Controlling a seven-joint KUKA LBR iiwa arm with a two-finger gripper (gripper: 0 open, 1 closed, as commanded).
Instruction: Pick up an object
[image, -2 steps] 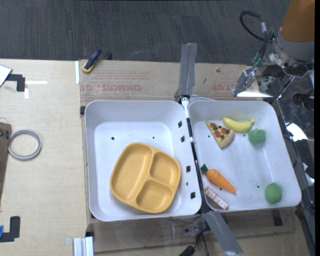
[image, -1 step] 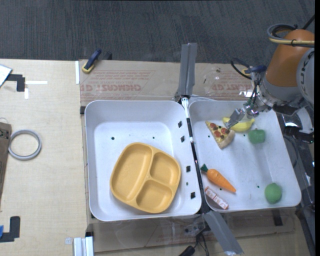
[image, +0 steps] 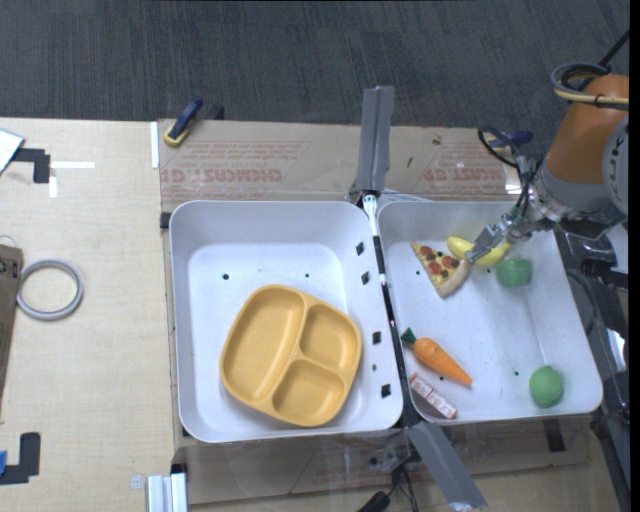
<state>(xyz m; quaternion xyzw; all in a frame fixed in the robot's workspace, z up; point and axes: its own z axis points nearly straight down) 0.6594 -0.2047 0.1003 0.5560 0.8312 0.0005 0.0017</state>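
The right bin (image: 560, 330) holds several toy foods. A pizza slice (image: 441, 267) lies near its back left, with a yellow banana (image: 468, 249) just to its right. My gripper (image: 498, 241) is low over the banana's right end, reaching in from the right. A green ball (image: 514, 273) sits just in front of the gripper. Nearer the front lie a carrot (image: 441, 361), a small red and white packet (image: 434, 395) and a second green ball (image: 546, 386).
The left bin (image: 200, 300) holds a yellow divided plate (image: 290, 355). A grey divider post (image: 375, 140) stands between the bins at the back. A tape ring (image: 46, 289) lies on the bench at far left.
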